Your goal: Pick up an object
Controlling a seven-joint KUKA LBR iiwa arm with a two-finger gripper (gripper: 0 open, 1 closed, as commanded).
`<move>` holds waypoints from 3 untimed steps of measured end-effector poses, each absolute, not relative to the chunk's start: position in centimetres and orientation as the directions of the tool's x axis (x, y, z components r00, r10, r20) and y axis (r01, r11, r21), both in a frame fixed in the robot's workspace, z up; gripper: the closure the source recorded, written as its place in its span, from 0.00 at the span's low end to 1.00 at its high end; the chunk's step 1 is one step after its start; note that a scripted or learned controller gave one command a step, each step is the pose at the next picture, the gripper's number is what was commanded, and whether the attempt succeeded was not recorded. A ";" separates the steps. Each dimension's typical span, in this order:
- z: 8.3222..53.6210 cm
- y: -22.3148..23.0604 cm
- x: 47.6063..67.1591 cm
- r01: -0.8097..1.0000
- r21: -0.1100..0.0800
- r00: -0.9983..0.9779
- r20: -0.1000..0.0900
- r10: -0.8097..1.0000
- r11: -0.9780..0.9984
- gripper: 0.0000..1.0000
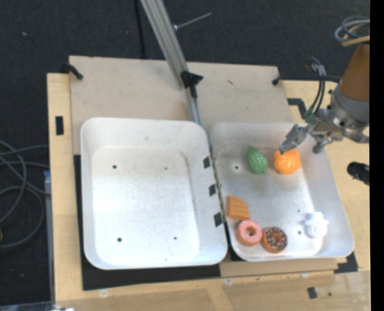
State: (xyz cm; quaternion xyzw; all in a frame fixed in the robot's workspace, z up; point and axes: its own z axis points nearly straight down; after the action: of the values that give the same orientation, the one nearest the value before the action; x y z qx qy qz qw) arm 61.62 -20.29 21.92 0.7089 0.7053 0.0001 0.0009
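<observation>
You see the gripper (303, 140) spread wide, its near finger just above the orange fruit (287, 161) in the right bin (331, 193), positioned to straddle it; nothing is gripped.

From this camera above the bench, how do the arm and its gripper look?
The arm enters from the right, with an orange band above a grey metallic wrist. Thin dark cables loop beside it, and a pale cable curves at the top. The gripper is grey, with two slim fingers.
</observation>
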 end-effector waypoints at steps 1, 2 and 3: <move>22.9 -20.3 61.7 1.000 0.002 0.004 -0.001 1.000 -0.004 1.00; 19.1 -12.5 55.5 1.000 -0.002 -0.003 0.001 1.000 0.003 1.00; 20.6 -12.9 63.9 1.000 0.002 -0.001 -0.001 1.000 0.001 1.00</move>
State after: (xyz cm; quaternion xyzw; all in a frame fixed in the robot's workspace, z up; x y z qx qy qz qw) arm 63.89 -12.85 20.65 0.7068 0.7074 0.0006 0.0011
